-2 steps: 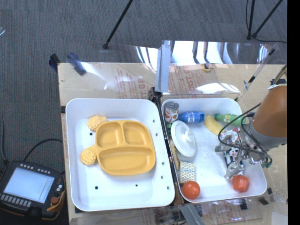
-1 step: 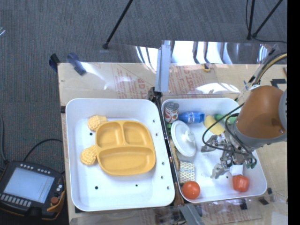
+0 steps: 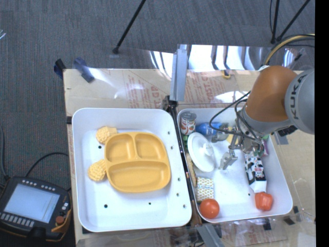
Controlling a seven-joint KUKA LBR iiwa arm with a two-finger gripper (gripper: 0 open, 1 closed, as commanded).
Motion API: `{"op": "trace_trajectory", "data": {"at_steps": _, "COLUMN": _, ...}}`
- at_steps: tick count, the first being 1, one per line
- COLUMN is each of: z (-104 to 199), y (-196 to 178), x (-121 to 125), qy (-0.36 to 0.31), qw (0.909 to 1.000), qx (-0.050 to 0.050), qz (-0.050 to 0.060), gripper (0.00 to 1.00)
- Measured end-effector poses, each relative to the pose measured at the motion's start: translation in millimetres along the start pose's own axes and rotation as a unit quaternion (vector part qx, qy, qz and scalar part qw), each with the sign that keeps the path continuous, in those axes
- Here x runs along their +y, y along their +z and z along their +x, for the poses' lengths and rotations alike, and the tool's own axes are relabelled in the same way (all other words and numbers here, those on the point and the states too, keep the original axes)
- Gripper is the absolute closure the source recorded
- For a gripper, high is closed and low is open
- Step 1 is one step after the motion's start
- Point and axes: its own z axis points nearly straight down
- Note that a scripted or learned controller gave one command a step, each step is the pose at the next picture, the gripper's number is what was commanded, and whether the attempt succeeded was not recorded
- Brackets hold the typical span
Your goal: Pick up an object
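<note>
My gripper (image 3: 239,155) hangs low over the right bin (image 3: 280,175), under the orange band of the arm. Its fingers stand apart: one finger (image 3: 226,160) points down beside a white dish (image 3: 201,151), the other sits just above a cow-patterned milk carton (image 3: 255,172). Only bare bin floor shows between them. Also in this bin are a small can (image 3: 187,122), a blue object (image 3: 207,129) partly hidden by cables, a checkered packet (image 3: 205,188), a red-orange tomato (image 3: 209,208) and a red piece (image 3: 263,200).
The left bin (image 3: 85,153) holds a yellow divided plate (image 3: 138,161) with two waffle-like pieces (image 3: 105,134) (image 3: 96,171) at its left side. An upright metal post (image 3: 179,76) stands behind the gap between the bins. A teach pendant (image 3: 32,204) lies on the floor at lower left.
</note>
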Motion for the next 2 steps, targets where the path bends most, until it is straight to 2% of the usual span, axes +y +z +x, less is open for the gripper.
{"op": "trace_trajectory", "data": {"at_steps": 1, "z": -19.1, "y": -0.7, "x": -52.2, "qy": 0.047, "qw": 0.9989, "qx": 0.0, "qz": 0.001, "gripper": 0.0}}
{"op": "trace_trajectory", "data": {"at_steps": 2, "z": 33.8, "y": -0.1, "x": -71.2, "qy": 0.071, "qw": 0.9975, "qx": 0.001, "qz": 0.001, "gripper": 0.0}}
